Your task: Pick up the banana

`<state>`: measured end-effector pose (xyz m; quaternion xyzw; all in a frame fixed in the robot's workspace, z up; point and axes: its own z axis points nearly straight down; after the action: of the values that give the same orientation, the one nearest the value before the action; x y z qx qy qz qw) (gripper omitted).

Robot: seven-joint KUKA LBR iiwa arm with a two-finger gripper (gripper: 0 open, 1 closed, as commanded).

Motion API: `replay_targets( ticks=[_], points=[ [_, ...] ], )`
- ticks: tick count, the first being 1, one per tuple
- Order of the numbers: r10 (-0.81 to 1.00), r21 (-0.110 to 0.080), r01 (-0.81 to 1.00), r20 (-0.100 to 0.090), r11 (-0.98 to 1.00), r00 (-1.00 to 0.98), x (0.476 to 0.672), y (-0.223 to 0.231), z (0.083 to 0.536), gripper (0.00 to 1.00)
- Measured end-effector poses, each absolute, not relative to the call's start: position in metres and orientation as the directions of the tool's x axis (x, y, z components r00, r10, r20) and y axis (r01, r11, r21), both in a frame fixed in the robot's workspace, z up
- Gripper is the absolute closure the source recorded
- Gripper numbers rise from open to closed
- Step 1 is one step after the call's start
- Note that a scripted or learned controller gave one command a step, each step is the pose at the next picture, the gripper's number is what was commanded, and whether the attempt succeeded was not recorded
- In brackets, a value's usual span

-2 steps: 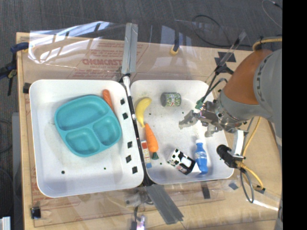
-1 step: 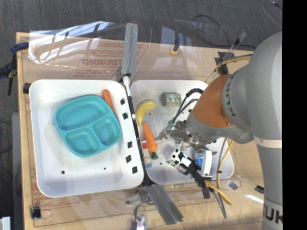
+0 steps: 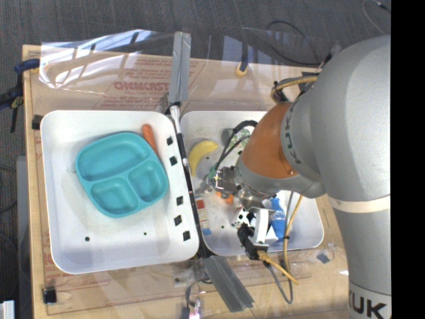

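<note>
The yellow banana (image 3: 201,154) lies in the upper left part of the right bin (image 3: 307,234), close to the wall between the two bins. Part of it is hidden under cables and the arm. My gripper (image 3: 222,182) is low in the right bin, just below and to the right of the banana, with the grey wrist and its orange band covering most of that bin. From this view I cannot say whether it touches the banana.
The left bin (image 3: 60,231) holds a teal divided plate (image 3: 122,173) and an orange carrot-like piece (image 3: 149,135) at its upper right. A blue object (image 3: 277,216) and small orange and blue bits (image 3: 207,231) lie in the right bin beside the arm.
</note>
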<state>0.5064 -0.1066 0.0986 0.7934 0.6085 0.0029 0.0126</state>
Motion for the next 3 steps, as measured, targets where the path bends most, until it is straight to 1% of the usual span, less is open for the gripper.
replay_targets(
  ticks=[1,2,3],
  points=[
    [0.999,0.001,0.999,0.0,0.046,-0.046,0.523,-0.139,0.093,0.0],
    [0.999,0.002,0.999,-0.001,0.051,-0.051,0.524,-0.139,0.103,1.0],
    [0.999,0.002,0.999,-0.001,0.051,-0.051,0.524,-0.139,0.103,0.0]
  ],
)
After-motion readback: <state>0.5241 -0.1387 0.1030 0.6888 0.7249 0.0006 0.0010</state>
